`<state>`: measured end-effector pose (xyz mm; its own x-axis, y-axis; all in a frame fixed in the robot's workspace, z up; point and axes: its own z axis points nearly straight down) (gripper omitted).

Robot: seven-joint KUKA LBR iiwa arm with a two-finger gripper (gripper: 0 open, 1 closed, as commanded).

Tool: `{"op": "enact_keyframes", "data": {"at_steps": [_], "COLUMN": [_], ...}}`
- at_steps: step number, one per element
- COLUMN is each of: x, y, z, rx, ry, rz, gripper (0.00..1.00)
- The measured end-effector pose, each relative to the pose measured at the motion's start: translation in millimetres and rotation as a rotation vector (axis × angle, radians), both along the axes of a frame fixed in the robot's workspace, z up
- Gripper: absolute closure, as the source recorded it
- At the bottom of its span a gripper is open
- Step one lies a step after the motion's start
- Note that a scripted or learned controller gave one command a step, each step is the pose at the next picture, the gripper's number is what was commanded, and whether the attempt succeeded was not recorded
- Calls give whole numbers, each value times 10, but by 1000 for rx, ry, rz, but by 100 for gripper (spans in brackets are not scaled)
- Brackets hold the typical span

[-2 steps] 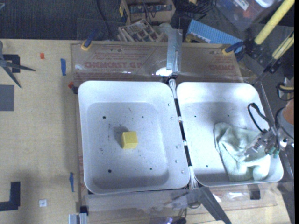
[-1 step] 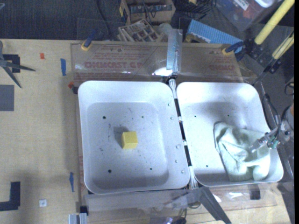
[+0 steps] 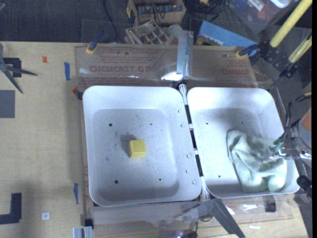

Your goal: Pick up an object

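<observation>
Cloth [image 3: 255,162] lies crumpled in the right bin [image 3: 218,103], directly under my gripper [image 3: 278,149] at its right edge; gripper state I cannot tell; yellow block [image 3: 137,148] sits far left.

Yellow block [image 3: 137,148], crumpled cloth [image 3: 253,163], separate bins

So we've got two bins sitting side by side on the surface [image 3: 39,148], touching along their inner rims. Taking the left bin [image 3: 94,113] as our reference: a small block [image 3: 137,148] lies in it, roughly mid-floor. The right bin [image 3: 223,103] sits just right of it, and a crumpled cloth [image 3: 250,165] lies in that one's near right corner. The gripper [image 3: 278,150] is over the cloth's right edge, far right of the left bin.
</observation>
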<state>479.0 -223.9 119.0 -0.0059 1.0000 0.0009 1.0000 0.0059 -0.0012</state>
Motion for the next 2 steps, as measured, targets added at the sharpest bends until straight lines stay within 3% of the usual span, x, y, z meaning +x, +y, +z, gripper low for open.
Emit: {"op": "enact_keyframes", "data": {"at_steps": [1,2], "x": [312,155], "y": [68,185], "z": [165,-62], "rx": [-3,0], "ry": [0,3], "rz": [-493,-496], "gripper": [100,100]}}
